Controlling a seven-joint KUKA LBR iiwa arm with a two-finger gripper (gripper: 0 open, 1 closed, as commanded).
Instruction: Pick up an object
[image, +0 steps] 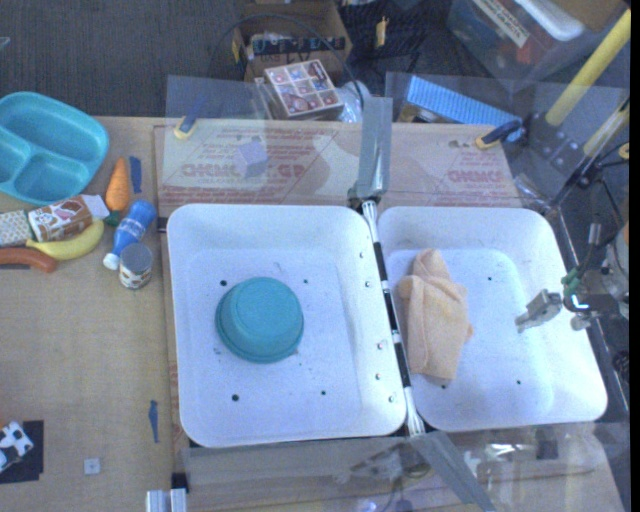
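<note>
Approaching: the two-finger metal gripper (543, 309), grip state unclear, hovers beside a crumpled peach cloth (435, 312); next, centre above it.

A teal bowl (260, 319) sits upside down in the left bin (200, 235), a little toward nine o'clock of its middle. In the right bin (500, 225), a crumpled tan cloth (435, 312) lies against the nine o'clock wall. The end effector (545, 310) hangs at that bin's three o'clock edge, apart from the cloth. Off at ten o'clock the counter (80, 390) carries a blue divided tray (45, 145), a toy carrot (120, 183), a banana (70, 245) and a small can (136, 266).
</note>
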